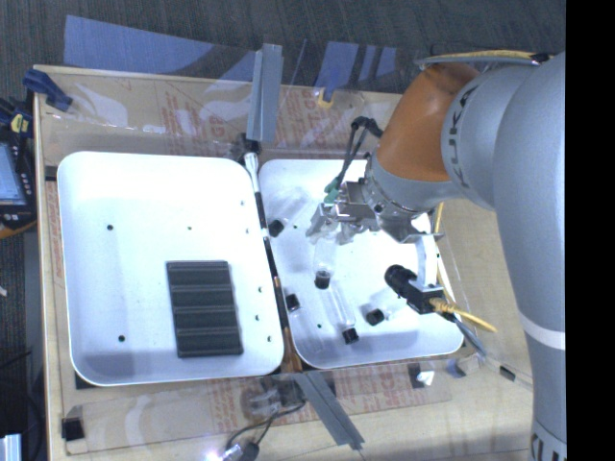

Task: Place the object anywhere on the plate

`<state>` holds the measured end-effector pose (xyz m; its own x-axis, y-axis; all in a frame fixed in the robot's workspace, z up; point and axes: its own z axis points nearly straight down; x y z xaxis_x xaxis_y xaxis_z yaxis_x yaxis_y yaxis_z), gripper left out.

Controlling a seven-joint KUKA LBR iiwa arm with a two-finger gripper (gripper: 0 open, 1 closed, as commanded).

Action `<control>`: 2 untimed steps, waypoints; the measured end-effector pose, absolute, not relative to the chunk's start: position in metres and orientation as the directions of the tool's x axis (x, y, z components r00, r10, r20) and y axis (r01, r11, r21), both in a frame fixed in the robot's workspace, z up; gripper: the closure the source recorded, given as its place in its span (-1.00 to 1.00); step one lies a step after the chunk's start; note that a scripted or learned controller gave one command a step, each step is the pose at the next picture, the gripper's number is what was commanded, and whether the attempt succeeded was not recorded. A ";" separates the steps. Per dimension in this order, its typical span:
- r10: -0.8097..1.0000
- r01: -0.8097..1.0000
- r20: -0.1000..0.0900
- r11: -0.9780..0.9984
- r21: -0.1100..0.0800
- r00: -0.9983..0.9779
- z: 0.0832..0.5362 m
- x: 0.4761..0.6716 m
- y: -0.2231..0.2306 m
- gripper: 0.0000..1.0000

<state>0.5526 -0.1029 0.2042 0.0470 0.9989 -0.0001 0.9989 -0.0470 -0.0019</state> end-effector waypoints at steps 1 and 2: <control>0.928 0.928 -0.006 -0.373 0.001 0.373 0.191 0.561 -0.038 1.00; 0.786 0.786 -0.002 -0.618 -0.004 0.618 0.191 0.604 0.033 1.00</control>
